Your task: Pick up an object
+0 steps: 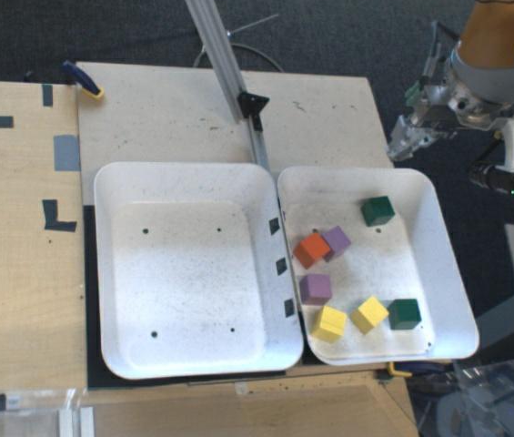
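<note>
Several small blocks lie in the right bin (438, 244): a green block (377, 210) near the back, an orange block (311, 249) touching a purple block (336, 241), a second purple block (316, 288), two yellow blocks (330, 322) (370, 314) and another green block (405, 313) at the front. My gripper (404, 144) hangs beyond the right bin's back right corner, above the dark floor and apart from every block. Nothing is seen in it.
The left bin (184, 271) sits beside the right one. A slanted metal rail (216, 39) runs from the top down to the gap between the bins. A blue and yellow clamp (84, 80) lies at the board's back left corner.
</note>
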### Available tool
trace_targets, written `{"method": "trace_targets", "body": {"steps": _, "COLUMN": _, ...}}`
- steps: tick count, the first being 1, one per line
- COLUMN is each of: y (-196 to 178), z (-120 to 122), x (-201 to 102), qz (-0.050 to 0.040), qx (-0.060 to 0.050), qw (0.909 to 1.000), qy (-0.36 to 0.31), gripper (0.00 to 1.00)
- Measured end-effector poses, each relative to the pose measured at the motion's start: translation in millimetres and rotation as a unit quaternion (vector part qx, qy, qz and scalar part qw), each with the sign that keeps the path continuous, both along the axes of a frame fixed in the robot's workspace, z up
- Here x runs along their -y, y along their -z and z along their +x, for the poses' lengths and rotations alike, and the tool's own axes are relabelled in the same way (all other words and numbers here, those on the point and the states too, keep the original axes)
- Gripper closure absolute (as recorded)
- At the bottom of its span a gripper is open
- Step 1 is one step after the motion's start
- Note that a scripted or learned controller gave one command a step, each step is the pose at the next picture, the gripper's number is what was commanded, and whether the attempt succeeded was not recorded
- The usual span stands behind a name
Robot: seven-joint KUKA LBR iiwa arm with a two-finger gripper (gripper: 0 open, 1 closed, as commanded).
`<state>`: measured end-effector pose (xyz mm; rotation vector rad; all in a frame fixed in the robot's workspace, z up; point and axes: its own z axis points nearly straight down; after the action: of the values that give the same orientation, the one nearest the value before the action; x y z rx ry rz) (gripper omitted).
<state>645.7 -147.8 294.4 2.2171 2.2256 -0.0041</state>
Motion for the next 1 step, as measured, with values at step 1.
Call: {"method": "trace_targets", "body": {"steps": 1, "y": 0.5, "z": -0.1, "x": 0.1, "qz": -0.0003, "qx": 0.000, "qw": 1.0000, "qy": 0.000, "gripper": 0.00}}
